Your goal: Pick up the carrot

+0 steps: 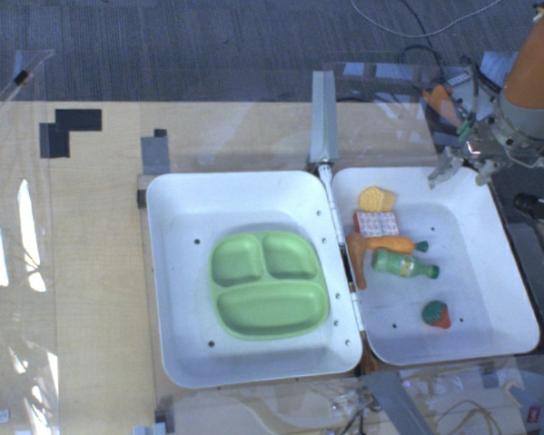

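Observation:
The carrot is orange with a green tip and lies on its side in the upper left part of the right bin. It lies between a pink box above it and a green bottle below it. My gripper hangs over the bin's far right corner, well up and to the right of the carrot. Its fingers are spread open with nothing between them.
A yellow waffle-like piece, a brown stick-shaped piece by the left wall and a strawberry share the right bin. The left bin holds a green divided plate. Cables run behind the bins.

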### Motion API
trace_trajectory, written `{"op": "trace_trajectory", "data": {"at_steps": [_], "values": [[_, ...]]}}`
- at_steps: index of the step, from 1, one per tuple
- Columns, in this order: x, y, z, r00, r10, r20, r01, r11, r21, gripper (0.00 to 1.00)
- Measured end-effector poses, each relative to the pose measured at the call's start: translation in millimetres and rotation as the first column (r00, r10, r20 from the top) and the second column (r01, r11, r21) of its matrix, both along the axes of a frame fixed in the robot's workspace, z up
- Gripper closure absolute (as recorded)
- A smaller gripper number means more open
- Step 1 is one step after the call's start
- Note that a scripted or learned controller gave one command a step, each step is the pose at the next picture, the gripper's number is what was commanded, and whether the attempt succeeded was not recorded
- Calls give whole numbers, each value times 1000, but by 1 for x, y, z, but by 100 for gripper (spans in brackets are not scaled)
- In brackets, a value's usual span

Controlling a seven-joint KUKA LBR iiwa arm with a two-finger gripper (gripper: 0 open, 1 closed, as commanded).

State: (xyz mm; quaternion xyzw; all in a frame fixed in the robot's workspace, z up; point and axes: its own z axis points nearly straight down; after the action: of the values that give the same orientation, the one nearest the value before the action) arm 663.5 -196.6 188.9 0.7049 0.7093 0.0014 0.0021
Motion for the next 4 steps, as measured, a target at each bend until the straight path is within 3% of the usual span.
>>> {"op": "trace_trajectory", "data": {"at_steps": [1,2,3,4], "values": [[-32,65,-87,991,132,14,-132,991,-4,0],[-94,77,-90,938,346,28,-346,938,-16,0],[-132,73,-92,816,577,22,-577,817,-23,0],[-166,94,-93,740,673,17,-672,740,-30,0]]}}
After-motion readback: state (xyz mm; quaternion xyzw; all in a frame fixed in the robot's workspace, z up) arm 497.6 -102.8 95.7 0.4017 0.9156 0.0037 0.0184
